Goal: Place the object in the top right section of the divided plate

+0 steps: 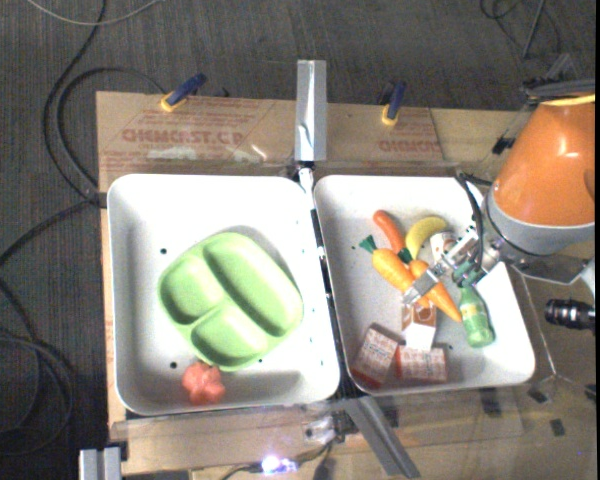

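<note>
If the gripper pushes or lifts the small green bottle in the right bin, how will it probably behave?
The green bottle lies on its side near the bin wall, so a sideways push would probably roll it. Its rounded, shiny-looking body may slip between fingers. It looks like a small toy, so likely light and stiff. The gripper is just above it, among the carrots.

Green divided plate [232,296], white bins [130,268], orange carrots [395,266], perhaps reddish-pink toy [203,381]

At center left of the frame we see a green divided plate [232,298] in the left bin [130,268], a pink object [202,382] at its lower edge. The gripper [442,268] hangs over 2 carrots [405,268], a banana [425,233] and a green bottle [475,323] in the right bin [515,368].
</note>
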Controlling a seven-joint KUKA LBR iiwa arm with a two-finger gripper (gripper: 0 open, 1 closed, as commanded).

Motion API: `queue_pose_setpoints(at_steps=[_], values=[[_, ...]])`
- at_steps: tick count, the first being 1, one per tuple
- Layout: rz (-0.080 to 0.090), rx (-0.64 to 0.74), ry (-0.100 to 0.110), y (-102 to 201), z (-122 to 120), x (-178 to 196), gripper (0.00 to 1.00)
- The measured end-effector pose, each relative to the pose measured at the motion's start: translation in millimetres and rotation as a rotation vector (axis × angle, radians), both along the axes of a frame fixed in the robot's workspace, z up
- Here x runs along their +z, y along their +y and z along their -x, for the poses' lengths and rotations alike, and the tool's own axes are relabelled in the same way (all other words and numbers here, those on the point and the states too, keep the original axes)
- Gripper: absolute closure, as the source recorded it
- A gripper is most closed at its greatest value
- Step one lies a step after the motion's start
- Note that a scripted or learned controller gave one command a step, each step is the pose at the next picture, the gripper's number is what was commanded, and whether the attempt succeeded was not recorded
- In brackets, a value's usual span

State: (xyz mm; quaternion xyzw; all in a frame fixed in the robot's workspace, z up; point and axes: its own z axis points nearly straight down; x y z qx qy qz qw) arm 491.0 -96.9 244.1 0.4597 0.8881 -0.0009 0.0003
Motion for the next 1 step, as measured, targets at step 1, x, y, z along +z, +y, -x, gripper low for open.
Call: queue_pose_setpoints(at_steps=[1], values=[[0.000,0.166,-0.001,-3.1,-10.0,69.0,1.00]])
